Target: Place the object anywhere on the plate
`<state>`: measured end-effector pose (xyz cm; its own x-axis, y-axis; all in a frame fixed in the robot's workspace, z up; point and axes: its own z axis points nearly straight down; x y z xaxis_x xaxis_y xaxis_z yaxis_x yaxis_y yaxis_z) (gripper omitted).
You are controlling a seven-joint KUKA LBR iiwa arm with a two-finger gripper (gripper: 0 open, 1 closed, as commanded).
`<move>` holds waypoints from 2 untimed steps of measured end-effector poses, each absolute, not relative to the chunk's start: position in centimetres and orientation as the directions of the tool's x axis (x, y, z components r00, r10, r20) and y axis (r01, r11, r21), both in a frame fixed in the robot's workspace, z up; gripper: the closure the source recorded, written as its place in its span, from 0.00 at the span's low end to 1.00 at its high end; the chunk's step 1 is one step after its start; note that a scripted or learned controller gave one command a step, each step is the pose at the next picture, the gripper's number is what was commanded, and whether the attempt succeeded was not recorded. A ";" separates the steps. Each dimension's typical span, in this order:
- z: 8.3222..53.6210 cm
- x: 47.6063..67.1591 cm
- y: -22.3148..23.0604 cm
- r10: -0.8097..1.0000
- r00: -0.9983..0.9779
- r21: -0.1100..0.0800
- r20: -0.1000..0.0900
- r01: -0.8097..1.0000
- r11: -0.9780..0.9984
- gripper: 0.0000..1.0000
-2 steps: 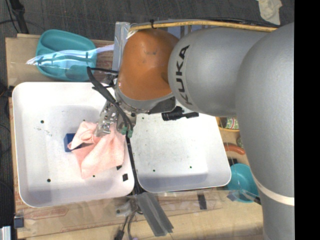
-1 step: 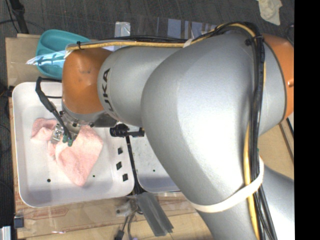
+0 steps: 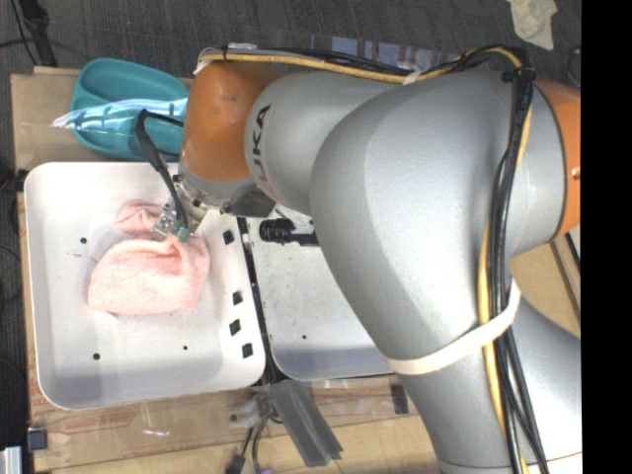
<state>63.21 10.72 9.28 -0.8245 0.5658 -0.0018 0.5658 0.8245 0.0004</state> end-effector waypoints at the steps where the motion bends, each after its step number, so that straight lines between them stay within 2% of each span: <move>1: 9.3 61.9 19.0 0.775 -0.631 0.003 -0.001 0.775 0.631 1.00; 2: 13.8 58.4 10.3 0.794 -0.608 -0.002 0.001 0.794 0.608 1.00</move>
